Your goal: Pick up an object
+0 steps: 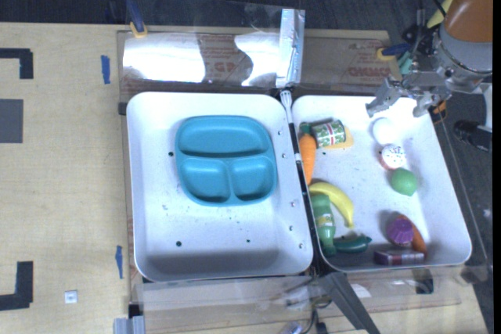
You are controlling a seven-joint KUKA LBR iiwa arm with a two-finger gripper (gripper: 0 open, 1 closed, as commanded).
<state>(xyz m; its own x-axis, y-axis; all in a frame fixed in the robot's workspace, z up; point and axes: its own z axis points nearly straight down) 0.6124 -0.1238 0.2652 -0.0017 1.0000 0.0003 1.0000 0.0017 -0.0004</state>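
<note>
**Gripper poised over the far corner of the right bin**

On the tabletop (55, 192), the left bin (149, 231) holds a blue divided tray (225, 158). The right bin (446, 192) carries the toys: along its left wall a carrot (307, 156), a small can (329, 133), a banana (335, 198) and a green bottle (323, 221); further right, a white egg (383, 129), a white-and-red ball (393, 157), a green lime (404, 182) and a purple piece (400, 230). The gripper (409, 98) hangs above the bin's far right corner, just beyond the egg, fingers spread apart with nothing between them.
</note>
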